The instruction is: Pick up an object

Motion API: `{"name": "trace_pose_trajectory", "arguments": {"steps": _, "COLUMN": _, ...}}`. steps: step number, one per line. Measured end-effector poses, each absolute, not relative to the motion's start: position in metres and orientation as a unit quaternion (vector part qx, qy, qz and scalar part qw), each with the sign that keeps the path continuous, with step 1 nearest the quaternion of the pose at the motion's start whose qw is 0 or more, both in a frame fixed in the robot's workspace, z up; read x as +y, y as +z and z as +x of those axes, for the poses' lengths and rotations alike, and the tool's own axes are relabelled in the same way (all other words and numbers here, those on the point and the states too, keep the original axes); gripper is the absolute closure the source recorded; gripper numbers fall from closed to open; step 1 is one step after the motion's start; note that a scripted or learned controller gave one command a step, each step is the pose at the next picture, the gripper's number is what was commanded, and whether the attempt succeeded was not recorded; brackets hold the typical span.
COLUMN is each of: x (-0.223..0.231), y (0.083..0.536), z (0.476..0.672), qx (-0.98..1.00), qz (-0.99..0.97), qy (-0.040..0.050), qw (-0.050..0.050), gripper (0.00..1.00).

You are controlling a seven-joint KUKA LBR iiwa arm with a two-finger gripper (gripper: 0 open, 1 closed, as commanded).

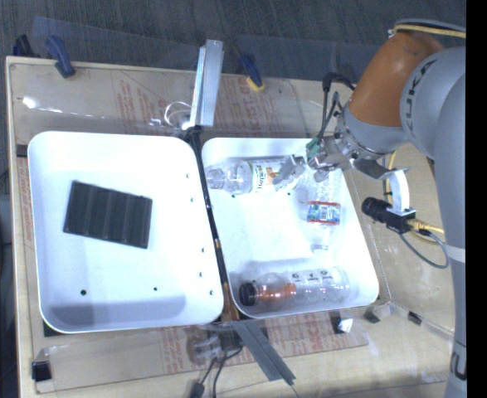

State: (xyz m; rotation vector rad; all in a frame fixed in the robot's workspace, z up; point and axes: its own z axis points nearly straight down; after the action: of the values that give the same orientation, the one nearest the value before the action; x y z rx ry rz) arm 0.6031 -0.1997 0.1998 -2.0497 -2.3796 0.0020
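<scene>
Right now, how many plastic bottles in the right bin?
3. One bottle lies along the far wall, one sits near the right side below the gripper, one lies along the near wall.

Two shallow white plastic bins (52,164) sit side by side on the bench. I count three clear plastic bottles (245,176) in the right one, and a single flat dark ribbed rectangular pad (109,214) in the left. Two blue clamps (59,54) grip the bench's far edge.
</scene>
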Motion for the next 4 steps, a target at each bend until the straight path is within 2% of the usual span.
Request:
{"name": "trace_pose_trajectory", "arguments": {"steps": 1, "x": -0.201, "y": 0.175, "z": 0.650, "qx": -0.761, "qz": -0.649, "qy": 0.0003, "qw": 0.000, "gripper": 0.00}}
{"name": "trace_pose_trajectory", "arguments": {"steps": 2, "x": -0.199, "y": 0.141, "z": 0.658, "qx": -0.791, "qz": -0.611, "qy": -0.0026, "qw": -0.007, "gripper": 0.00}}
{"name": "trace_pose_trajectory", "arguments": {"steps": 3, "x": -0.199, "y": 0.139, "z": 0.664, "qx": -0.803, "qz": -0.595, "qy": -0.0061, "qw": -0.016, "gripper": 0.00}}
{"name": "trace_pose_trajectory", "arguments": {"steps": 4, "x": -0.195, "y": 0.137, "z": 0.667, "qx": -0.766, "qz": -0.643, "qy": -0.0061, "qw": -0.018, "gripper": 0.00}}
